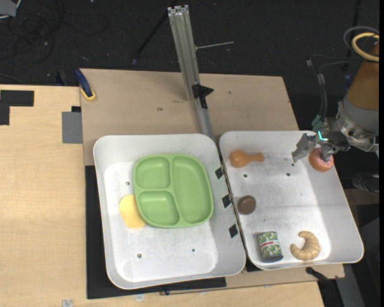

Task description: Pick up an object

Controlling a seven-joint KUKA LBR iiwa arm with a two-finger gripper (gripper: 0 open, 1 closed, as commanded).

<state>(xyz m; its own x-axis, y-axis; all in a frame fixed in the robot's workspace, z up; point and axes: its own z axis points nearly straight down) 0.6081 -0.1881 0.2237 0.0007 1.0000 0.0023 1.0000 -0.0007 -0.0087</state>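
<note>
Lowest in frame, a green can (pixel 269 245) and croissant (pixel 306 245) lie untouched, while the gripper (pixel 313 147), jaw state unclear, hovers beside a red-orange ball (pixel 322 161) at the right bin's (pixel 288 190) rim, where it might roll away.

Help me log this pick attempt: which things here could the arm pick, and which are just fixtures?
Pickable, right bin: orange drumstick, red-orange round piece beside the gripper, brown disc, green can, croissant.
Pickable, left bin: yellow piece.

Fixtures: green divided tray, metal post.
</note>
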